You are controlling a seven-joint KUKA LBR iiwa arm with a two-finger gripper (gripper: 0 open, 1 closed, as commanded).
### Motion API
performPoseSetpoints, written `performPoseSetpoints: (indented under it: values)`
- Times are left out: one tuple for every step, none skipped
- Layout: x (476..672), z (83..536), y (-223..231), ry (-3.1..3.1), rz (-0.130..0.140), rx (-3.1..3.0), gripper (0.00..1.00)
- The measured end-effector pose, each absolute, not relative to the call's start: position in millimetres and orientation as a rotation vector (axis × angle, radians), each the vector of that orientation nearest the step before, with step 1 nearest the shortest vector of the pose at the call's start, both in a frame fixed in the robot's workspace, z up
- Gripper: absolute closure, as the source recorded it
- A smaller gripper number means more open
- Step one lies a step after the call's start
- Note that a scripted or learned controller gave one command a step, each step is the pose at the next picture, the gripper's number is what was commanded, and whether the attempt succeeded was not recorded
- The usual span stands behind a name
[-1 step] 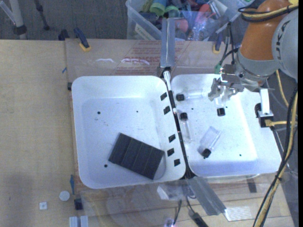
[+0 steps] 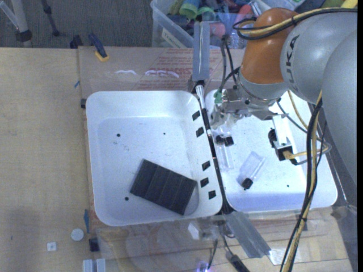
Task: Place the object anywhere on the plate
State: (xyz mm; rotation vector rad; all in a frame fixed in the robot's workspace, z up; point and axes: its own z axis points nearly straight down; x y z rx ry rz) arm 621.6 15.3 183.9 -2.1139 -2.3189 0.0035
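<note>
Hand (image 2: pixel 226 130) position: low over the right bin (image 2: pixel 317 194), at that bin's left side, just beside the divider where the two bins meet. Hand state: cannot be determined; the wrist and its orange band (image 2: pixel 266 44) cover most of it from above, and no object is visible in its hold. A small dark part with a clear piece lies on the bin floor directly under the hand, though contact between them cannot be told. Below the hand and slightly to its right, a small clear plastic item with a black cap (image 2: pixel 250 170) lies tilted on the floor of the right bin, apart from the hand. To the hand's left, across the divider, the left bin (image 2: pixel 113 112) holds a dark ribbed rectangular plate (image 2: pixel 163 186), lying flat at an angle in the bin's lower half, well apart from the hand. Behind the hand, beyond the desk (image 2: pixel 39 123), stands a clear tub of coloured toys (image 2: pixel 215 7). Black and yellow cables (image 2: pixel 309 169) hang from the arm on the hand's right.
</note>
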Motion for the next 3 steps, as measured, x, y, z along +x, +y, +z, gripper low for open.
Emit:
performPoseSetpoints:
  values:
    - [639.5, 186.2, 69.5, -2.311, -0.002, -2.129, 1.00]
    - [666.6, 171.6, 107.1, -2.697, -0.004, -1.616, 1.00]
    - [666.8, 168.7, 159.6, -2.866, -0.005, -1.296, 1.00]
